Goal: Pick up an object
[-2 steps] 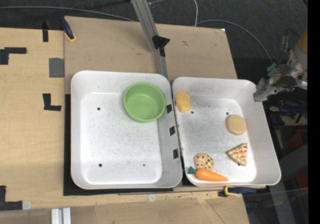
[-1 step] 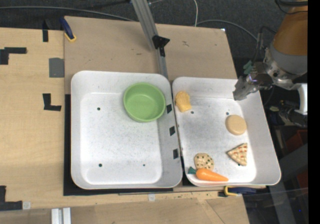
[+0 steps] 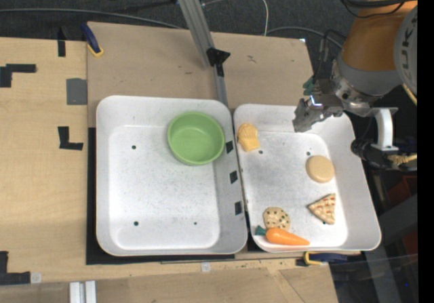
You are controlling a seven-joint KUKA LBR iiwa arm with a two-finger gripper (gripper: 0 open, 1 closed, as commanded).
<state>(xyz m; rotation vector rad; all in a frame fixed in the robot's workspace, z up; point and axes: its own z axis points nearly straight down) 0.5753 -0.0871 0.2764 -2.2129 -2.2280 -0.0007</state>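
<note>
Left bin [image 3: 115, 159]: holds a green bowl [image 3: 196, 137] at its far right, upright, near the divider
Right bin [image 3: 352, 179]: holds every small item
Yellow piece [image 3: 248, 137]: far left corner of the right bin, just beside the divider
Cookie [image 3: 275, 217]: near edge, with the carrot [image 3: 287, 237] touching or just beside it, long axis running left to right
Round bun [image 3: 320, 169]: middle right of the bin, the pizza slice [image 3: 323, 209] nearer the front
Gripper [image 3: 305, 118]: over the far edge of the right bin; whether it is parted or closed cannot be told, and nothing is seen held
Key relation: the bun lies nearer than the gripper and slightly right, the closest candidate; judged, a short reach toward the near side
</note>
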